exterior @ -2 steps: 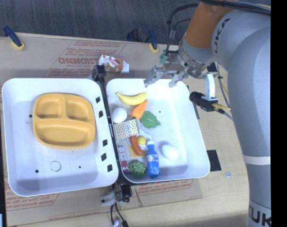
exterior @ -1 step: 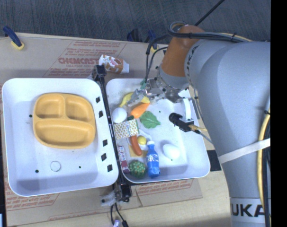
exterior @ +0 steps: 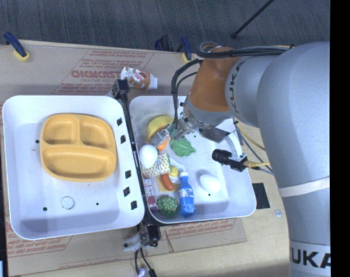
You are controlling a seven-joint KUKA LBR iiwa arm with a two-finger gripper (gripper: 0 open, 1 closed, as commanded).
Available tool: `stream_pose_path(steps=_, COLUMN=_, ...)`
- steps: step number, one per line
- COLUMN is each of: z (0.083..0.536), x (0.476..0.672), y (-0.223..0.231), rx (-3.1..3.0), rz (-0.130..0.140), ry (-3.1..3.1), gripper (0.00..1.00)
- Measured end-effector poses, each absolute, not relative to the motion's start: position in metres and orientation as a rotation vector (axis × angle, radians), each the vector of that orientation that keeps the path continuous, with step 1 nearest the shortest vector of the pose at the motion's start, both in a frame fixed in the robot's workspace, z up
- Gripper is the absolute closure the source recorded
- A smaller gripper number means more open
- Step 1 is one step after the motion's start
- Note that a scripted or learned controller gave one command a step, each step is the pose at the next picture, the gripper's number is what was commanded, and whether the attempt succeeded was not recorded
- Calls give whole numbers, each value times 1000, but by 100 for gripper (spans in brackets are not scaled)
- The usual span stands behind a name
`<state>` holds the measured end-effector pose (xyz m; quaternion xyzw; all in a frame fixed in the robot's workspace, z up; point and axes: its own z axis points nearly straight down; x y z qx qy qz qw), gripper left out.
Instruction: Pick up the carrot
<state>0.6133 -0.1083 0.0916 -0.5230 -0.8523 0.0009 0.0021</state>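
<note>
The carrot [exterior: 163, 145], a small orange piece, lies in the upper left part of the right bin [exterior: 241, 198], between a yellow fruit [exterior: 156, 124] and a green leafy piece [exterior: 183, 148]. My gripper [exterior: 174, 132] reaches down from the right and sits just above and right of the carrot, very close to it. The wrist hides the tips, and whether they touch the carrot cannot be made out.
Around the carrot lie a white egg [exterior: 148, 155], a checkered packet [exterior: 159, 166], an orange sausage-like piece [exterior: 166, 182], a blue bottle [exterior: 186, 194], a green ball [exterior: 167, 205] and a second egg [exterior: 209, 183]. The left bin [exterior: 19, 212] holds a yellow divided tray [exterior: 78, 146].
</note>
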Motion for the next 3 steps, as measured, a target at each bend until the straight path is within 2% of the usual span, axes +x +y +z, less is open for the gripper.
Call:
stream_pose_path(steps=1, z=91, x=597, y=-99, rx=-1924, rz=5, ry=-2477, gripper=0)
stream_pose_path(steps=2, z=101, x=597, y=-99, rx=-1918, rz=7, ry=-2480, gripper=100)
stream_pose_path(steps=3, z=249, x=626, y=-51, rx=-2084, rz=-1, ry=-2351, gripper=100)
